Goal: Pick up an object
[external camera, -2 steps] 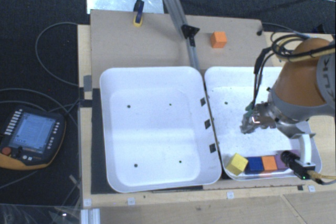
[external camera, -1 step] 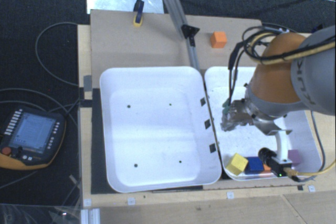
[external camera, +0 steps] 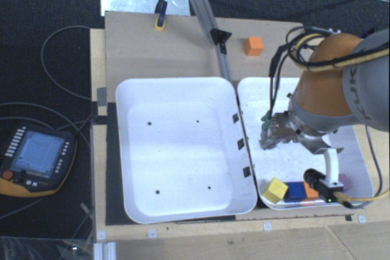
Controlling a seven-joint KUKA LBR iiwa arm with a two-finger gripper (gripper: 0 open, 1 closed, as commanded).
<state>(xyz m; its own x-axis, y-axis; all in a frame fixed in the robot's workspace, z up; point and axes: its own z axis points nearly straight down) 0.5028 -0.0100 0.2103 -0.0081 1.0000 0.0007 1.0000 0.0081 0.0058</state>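
Objects: A yellow block (external camera: 275,190), a blue block (external camera: 296,191) and an orange block (external camera: 311,193) lay huddled along the near edge of the right bin (external camera: 256,103), the yellow one tilted nearest the divider, the blue just beside it, the orange partly hidden behind a black fitting (external camera: 315,180) on the arm.

Gripper: The gripper (external camera: 271,134) hung over the middle of the right bin, above and apart from the blocks; nothing was visible in it, and whether it was spread or pressed together could not be told from this angle.

Arm: The grey arm (external camera: 326,91), orange band above the wrist, reached in from the right and covered much of the bin's far side.

Step in hand: By the look of it, the approach; no block had been lifted.

Next move: It would likely call for a shift toward the near edge and a descent onto one block, the yellow seeming the most exposed; the close packing and the bin wall could spoil the grasp.

Surroundings: The left bin (external camera: 183,149) sat alongside, touching at the divider. A lone orange cube (external camera: 254,45) rested on the counter (external camera: 183,45) beyond the bins, and a teach pendant (external camera: 35,158) lay off to the left.
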